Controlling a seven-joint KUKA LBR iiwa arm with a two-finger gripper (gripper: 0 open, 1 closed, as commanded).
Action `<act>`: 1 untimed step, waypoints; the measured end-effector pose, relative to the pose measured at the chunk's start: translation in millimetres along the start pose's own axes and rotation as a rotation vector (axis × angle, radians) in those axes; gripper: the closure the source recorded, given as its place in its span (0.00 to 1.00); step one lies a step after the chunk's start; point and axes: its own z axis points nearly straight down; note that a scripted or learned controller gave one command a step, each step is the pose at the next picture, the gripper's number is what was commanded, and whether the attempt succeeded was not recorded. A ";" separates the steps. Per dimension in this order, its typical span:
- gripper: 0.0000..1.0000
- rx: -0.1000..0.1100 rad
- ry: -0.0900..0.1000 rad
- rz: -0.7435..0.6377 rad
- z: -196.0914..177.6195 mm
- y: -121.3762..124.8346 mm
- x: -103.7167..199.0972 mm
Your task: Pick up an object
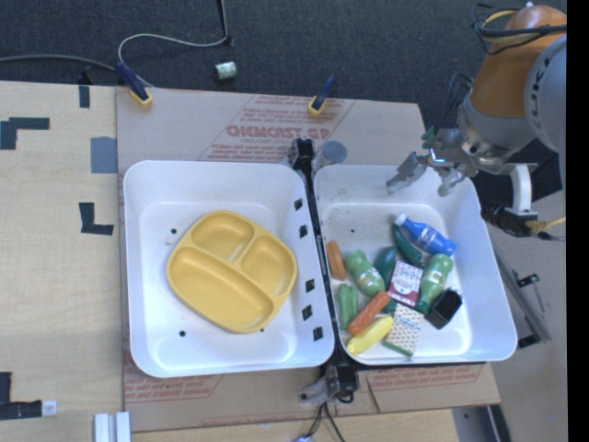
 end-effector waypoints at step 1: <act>0.00 -0.002 -0.002 0.001 124.8 -44.7 -56.8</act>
